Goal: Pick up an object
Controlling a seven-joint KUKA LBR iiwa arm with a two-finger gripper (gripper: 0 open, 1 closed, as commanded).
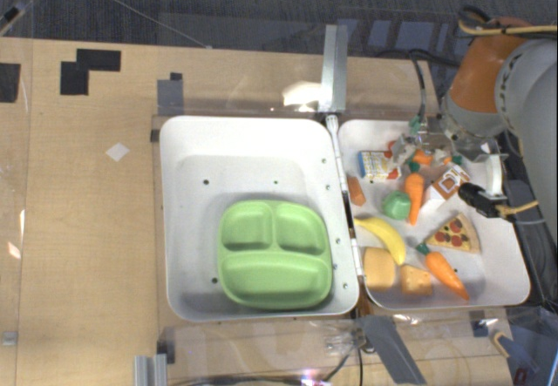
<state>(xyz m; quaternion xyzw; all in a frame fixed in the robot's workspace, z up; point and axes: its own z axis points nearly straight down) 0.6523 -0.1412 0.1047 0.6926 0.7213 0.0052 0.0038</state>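
Two shallow white bins [261,136] share the bench; at upper right the gripper [425,147], its state unclear, should descend squarely onto one orange plastic carrot [414,193].

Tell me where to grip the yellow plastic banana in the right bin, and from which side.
Grip the yellow plastic banana across its curved middle, coming straight down from above. It lies flat and slanted, so the fingers should close across its narrow width. The tan bread piece crowds its lower end; its upper end looks freer.

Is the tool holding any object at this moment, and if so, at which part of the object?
It cannot be told. The tool is low over the right bin, above the toy food near a carrot, but no object visibly sits between its fingers.
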